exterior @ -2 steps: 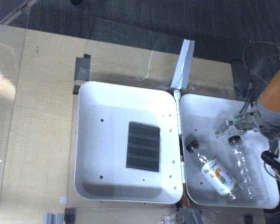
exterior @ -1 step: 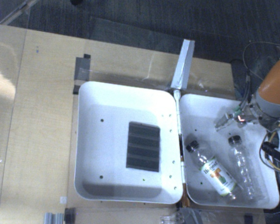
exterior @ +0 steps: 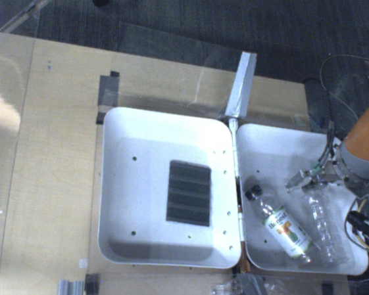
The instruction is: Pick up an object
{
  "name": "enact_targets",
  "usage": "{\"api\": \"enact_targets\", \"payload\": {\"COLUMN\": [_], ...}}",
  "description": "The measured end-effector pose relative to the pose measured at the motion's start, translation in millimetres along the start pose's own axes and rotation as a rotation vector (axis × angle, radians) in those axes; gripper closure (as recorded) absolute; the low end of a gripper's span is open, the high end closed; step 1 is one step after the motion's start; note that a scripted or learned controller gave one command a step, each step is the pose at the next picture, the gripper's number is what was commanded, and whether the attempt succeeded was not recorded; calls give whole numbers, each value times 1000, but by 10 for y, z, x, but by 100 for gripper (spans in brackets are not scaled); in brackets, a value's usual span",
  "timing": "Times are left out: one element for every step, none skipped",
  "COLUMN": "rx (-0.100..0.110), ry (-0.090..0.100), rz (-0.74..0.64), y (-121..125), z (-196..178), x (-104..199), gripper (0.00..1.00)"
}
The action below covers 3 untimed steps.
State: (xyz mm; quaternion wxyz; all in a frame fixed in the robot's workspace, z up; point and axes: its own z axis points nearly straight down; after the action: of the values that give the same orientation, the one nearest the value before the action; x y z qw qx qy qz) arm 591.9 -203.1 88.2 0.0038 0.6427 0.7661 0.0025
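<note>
Nothing is lifted yet. The tool (exterior: 310,176) hangs low over the right bin (exterior: 274,144), though I cannot tell its state. A clear plastic bottle (exterior: 280,226) lies near it on the bin floor, waiting to be grasped.

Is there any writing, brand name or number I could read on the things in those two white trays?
Label on the clear plastic bottle lying in the right bin: green, orange and white print, too small and blurred to read.
Dark ribbed pad in the left bin: no text visible.
Nothing else shows legible writing.
</note>
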Motion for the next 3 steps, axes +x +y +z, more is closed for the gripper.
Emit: {"api": "enact_targets", "payload": {"rx": [-5,1,1], "ry": [-1,0,0], "rz": [199,159,225], "y": [-348,333,666], "z": [-67,14,17], "x": [161,65,366], "gripper": [0,0,0]}}
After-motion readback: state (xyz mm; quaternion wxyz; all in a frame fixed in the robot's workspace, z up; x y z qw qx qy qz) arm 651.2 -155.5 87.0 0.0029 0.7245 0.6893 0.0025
